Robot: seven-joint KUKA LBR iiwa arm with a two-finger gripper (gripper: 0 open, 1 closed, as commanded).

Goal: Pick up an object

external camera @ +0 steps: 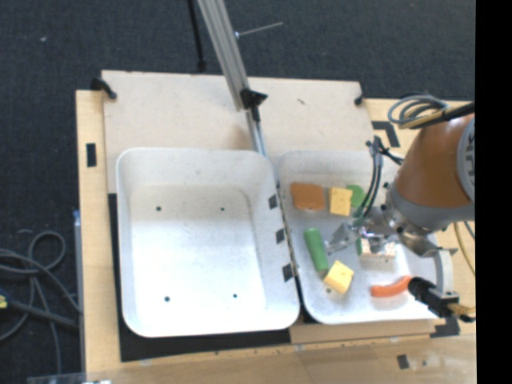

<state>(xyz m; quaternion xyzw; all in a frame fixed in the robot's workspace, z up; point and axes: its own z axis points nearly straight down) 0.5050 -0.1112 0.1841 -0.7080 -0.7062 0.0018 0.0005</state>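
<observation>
A light wooden bench (pixel 184 110) stands on dark carpet (pixel 48 30); loose cables (pixel 24 274) lie on the floor at the left; a slanted aluminium post (pixel 224 42) rises from the bench behind the bins. Two shallow white bins sit side by side – the left bin (pixel 200 242) and the right bin (pixel 320 166). The right bin holds an orange-brown block (pixel 308 197), a yellow block (pixel 341 201) just beside it, a green cylinder (pixel 316 249), a yellow wedge (pixel 338 278) near the front wall, and a red-orange piece (pixel 390 289) at the front right. The arm (pixel 432 174) reaches in from the right, its wrist bent down over the right bin; the gripper (pixel 370 240) hangs low among the objects – how far it is parted, and whether it grips anything, cannot be told.
</observation>
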